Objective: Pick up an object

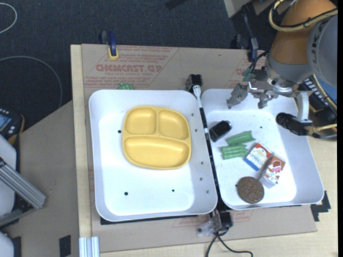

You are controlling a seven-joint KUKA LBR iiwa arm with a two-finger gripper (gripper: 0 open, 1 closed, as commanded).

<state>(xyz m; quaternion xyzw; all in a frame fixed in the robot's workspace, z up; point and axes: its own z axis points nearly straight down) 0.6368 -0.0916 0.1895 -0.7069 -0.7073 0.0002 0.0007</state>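
Your hand (250, 97) hangs over the far edge of the right bin (300, 191), fingers spread wide and holding nothing; I judge this the approach step, the pick not yet made. The nearest things lie just beyond it in that bin; a black block (220, 129), then green sticks (236, 144). Next you must centre over one, then descend.

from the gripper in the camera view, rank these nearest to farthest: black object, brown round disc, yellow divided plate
From the gripper:
1. black object, just below-left, right bin.
2. brown round disc, right bin's near edge.
3. yellow divided plate, left bin, about as far as the disc; too close to call.
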